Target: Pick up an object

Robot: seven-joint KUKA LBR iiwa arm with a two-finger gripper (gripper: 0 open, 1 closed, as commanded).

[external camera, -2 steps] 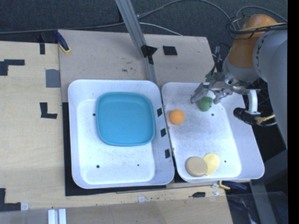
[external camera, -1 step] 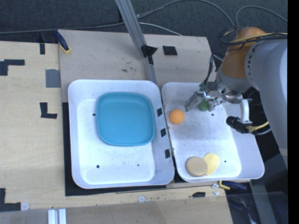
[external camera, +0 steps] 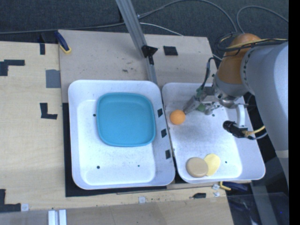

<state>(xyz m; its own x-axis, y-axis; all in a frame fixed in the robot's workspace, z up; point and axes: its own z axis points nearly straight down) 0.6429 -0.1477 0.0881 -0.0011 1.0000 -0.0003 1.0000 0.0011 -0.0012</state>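
The orange ball [external camera: 177, 117] lies in the right bin [external camera: 234, 172], just left of my claw [external camera: 193, 107] (round, so no long axis); claw's grip I cannot tell.

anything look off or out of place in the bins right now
Nothing stands out. The blue plate lies flat in the left bin. In the right bin, the orange ball sits beside the gripper, and a tan disc overlaps a yellow one near the front edge.
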